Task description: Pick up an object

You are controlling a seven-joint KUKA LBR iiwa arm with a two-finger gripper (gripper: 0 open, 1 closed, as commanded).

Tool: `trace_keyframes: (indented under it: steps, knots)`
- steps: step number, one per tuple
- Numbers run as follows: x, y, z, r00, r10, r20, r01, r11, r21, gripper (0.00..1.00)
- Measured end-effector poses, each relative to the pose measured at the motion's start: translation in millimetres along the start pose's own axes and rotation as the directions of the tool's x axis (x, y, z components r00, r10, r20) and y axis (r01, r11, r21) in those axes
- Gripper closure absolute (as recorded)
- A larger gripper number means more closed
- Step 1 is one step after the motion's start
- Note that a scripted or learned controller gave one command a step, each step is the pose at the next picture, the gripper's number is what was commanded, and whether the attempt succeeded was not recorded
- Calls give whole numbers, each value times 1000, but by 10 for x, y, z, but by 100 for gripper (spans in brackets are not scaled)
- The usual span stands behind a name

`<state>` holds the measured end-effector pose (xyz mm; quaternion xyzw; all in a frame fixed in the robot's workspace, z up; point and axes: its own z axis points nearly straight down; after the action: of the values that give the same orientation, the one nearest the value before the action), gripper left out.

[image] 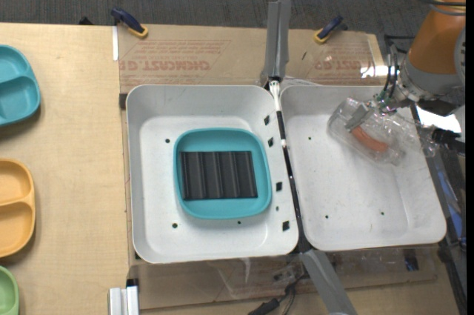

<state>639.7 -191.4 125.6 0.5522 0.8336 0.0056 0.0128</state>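
Bins sit side by side on a tan surface (67, 47), seen from above. The left bin (148, 173) holds a teal tray (222, 211) with dark ribbed slots. In the right bin (370, 221), a clear, crinkly plastic pack (385, 130) with something orange-red inside lies near the far right corner. The gripper (385, 100) hangs just above it, apparently mid-reach; whether it is spread or closed cannot be told. Next, probably, a firm hold, then a lift.
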Motion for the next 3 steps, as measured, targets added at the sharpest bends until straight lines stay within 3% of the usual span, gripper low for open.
trace_keyframes:
  steps: [2, 3]
  knots:
    - [26, 26, 3, 997, -72, 8, 72, 997, -2, 0]
    - [-28, -8, 42, 991, -133, -4, 133, 991, -15, 0]
